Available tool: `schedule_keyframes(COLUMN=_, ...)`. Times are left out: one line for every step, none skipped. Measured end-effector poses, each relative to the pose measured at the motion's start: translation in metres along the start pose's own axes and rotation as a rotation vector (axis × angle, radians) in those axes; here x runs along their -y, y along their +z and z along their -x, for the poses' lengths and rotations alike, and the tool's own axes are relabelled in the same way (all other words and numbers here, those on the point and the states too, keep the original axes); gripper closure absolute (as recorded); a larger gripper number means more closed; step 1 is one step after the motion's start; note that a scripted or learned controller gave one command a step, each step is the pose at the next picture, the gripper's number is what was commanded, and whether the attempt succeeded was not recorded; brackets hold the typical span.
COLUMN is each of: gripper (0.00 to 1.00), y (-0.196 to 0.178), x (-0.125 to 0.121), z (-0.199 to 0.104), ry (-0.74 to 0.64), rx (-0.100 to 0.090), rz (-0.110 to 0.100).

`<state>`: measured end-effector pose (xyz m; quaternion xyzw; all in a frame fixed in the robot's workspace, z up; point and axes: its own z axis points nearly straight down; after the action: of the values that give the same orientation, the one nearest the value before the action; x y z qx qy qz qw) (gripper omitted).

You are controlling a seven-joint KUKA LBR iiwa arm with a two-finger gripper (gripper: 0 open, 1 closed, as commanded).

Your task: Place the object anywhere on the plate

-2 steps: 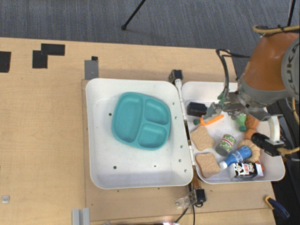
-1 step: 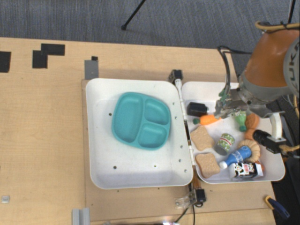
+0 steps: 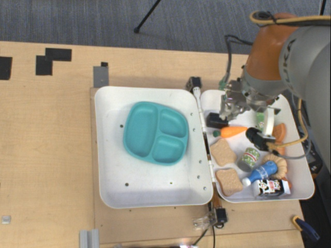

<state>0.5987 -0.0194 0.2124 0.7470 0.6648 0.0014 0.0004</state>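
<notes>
Wooden tabletop (image 3: 51, 154) carries two white bins. Teal divided plate (image 3: 155, 132) is seen lying in the left bin (image 3: 155, 190), unoccupied. Toy carrot (image 3: 232, 132) lies in the right bin (image 3: 300, 190), long axis across, just below the pincer (image 3: 229, 110); pincer state cannot be told. Plate lies well left of the pincer.
</notes>
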Motion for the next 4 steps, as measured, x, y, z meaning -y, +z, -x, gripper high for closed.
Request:
schedule_keyframes(gripper=1.00, y=-0.004, x=0.002, z=-0.104, ry=-0.087, rx=-0.004, rz=0.001)
schedule_keyframes(gripper=1.00, y=0.026, x=-0.003, z=-0.150, ry=0.358, rx=0.001, rz=-0.003)
schedule_keyframes(gripper=1.00, y=-0.006, x=-0.009, z=-0.211, ry=0.385, rx=-0.004, rz=0.000)
schedule_keyframes(gripper=1.00, y=-0.014, x=-0.009, z=-0.259, ry=0.093, rx=-0.002, rz=0.001)
